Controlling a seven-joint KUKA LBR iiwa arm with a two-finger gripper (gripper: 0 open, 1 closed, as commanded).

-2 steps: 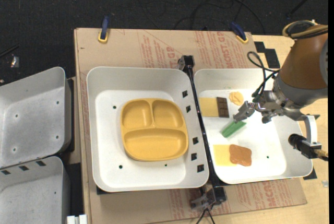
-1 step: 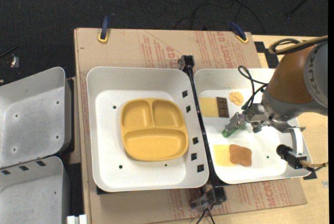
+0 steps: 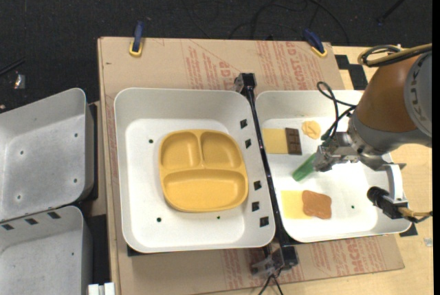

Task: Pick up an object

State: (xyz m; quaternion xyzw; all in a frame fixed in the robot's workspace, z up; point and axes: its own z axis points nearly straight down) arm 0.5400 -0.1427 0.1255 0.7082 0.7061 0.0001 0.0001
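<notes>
Camera view looks down on a brown desk [image 3: 179, 53] with two white bins side by side. The left bin [image 3: 137, 218] holds a yellow tray [image 3: 203, 171] with three parts. The right bin [image 3: 357, 221] holds small play food: a pale yellow slice [image 3: 275, 140] with a dark chocolate bar [image 3: 293, 141] lying partly on it, a little yellow chip [image 3: 311, 128] near the back, a brown toast piece [image 3: 317, 204] resting on another pale slice [image 3: 290, 203], and a green stick [image 3: 305, 168] in the middle.

The grey and orange arm [image 3: 392, 108] reaches in from the right. Its hand [image 3: 330, 155] is low over the right bin, just at the upper end of the green stick. The stick seems to touch the hand, but one cannot tell if it sits between the fingers or if they are apart or together.

The green stick looks like the thing to pick. It is thin and tilted, so it could slip out or get pushed sideways. The hand could also bump the brown toast nearby.
</notes>
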